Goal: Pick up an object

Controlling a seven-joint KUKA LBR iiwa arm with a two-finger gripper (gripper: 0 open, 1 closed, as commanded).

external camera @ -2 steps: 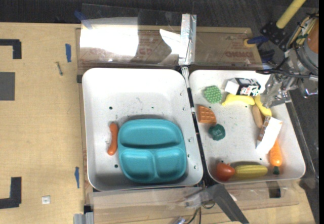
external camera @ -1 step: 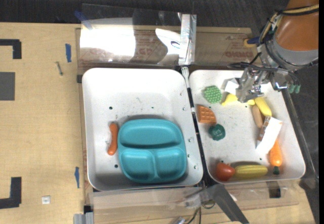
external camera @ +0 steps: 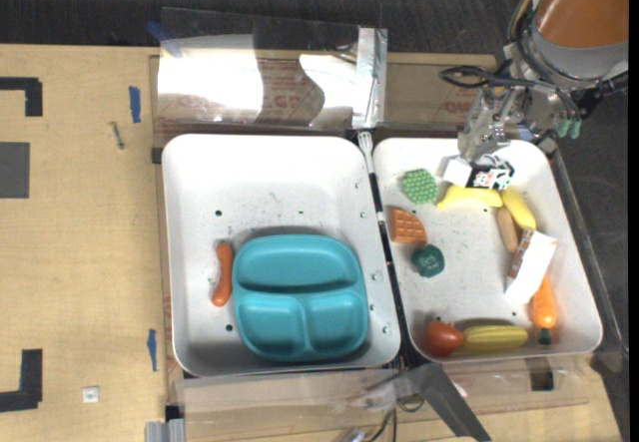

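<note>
1. Nearest the camera, along the 6 o'clock rim of the right bin (external camera: 584, 335), lie a red tomato-like toy (external camera: 442, 336) and a yellow corn-like piece (external camera: 495, 335) touching it, with an orange carrot (external camera: 543, 305) just beside at 3 o'clock.
2. Filling the near half of the left bin (external camera: 190, 171) is a teal divided tray (external camera: 300, 295); an orange sausage-shaped toy (external camera: 222, 274) lies against its 9 o'clock side.
3. Toward 12 o'clock in the right bin sit a green bumpy ball (external camera: 420, 187), a waffle-like orange block (external camera: 406, 226), a dark green round piece (external camera: 429, 261) and a yellow banana (external camera: 469, 197).
4. Hanging over the bin's 12 o'clock corner is the gripper (external camera: 486, 136), above a small black-and-white item (external camera: 489, 176) that touches the banana; I cannot tell whether it is spread or pinched, and nothing is visibly held.
5. Judged as the likeliest target, the banana looks like light, stiff, smooth plastic, so it may slip.
6. Best hold is probably across its narrow middle, at right angles to the curve, not on the tapering ends.
7. Crowding is the risk: the black-and-white item and a white card (external camera: 529, 260) sit near, so a fingertip could land on a neighbour.
</note>
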